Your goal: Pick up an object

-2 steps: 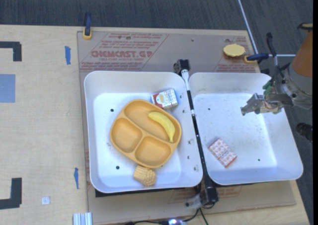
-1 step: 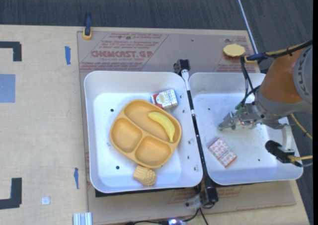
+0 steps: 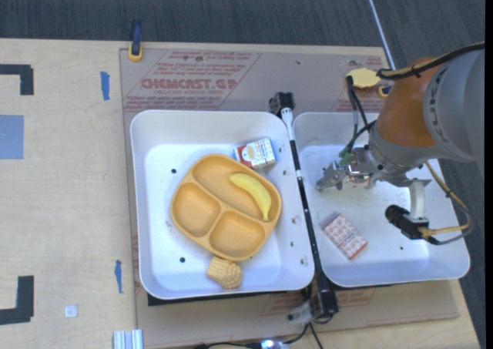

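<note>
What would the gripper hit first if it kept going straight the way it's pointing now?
The gripper points left across the right bin, so it would probably meet the divider between the bins first. Its height above that rim is unclear.

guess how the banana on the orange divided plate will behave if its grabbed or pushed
The curved yellow banana looks smooth-skinned, so it may slip from a narrow pinch. Lying across the orange divided plastic plate, it would probably pivot or slide rather than roll if pushed. It looks stiff enough to lift whole, though likely bruisable.
</note>
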Motion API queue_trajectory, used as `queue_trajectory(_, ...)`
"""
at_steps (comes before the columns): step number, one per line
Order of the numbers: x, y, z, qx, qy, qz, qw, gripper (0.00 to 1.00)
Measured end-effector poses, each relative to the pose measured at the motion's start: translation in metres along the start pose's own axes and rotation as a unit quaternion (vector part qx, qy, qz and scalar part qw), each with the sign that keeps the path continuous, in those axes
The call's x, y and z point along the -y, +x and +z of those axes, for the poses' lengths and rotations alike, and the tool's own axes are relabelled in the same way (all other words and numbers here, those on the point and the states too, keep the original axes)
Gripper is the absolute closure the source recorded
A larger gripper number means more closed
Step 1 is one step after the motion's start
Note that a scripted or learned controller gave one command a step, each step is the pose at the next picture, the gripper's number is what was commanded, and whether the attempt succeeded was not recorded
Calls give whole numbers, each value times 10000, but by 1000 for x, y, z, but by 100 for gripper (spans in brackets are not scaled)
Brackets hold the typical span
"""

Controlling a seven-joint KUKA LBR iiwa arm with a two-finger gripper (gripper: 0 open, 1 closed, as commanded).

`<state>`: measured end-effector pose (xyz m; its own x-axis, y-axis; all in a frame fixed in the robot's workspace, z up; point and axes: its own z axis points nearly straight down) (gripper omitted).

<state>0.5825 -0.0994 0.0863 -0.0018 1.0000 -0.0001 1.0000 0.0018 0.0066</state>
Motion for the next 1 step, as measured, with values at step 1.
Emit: queue_trajectory(1,-1,0,-10,4,-13,5,10000,100)
